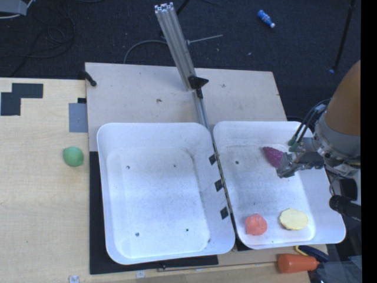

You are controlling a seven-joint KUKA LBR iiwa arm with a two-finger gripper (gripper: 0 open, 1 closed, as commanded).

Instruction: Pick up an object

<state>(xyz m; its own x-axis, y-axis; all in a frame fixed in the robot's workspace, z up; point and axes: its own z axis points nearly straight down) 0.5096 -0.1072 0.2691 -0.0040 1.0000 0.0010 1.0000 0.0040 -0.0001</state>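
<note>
We see the gripper (287,168) low in the right bin (247,135), just beside a purple object (273,155) | we cannot tell its state | red object (255,224) and yellow object (293,219) lie near that bin's front edge | green ball (73,156) sits on the bench (35,205), left of the left bin (154,131)

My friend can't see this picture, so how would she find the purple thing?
Look in the right bin of the two white ones. Near its top, beside the arm's tool, lies the purple lump. The red ball and yellow disc sit down by the bottom edge; only this one is purple.
</note>
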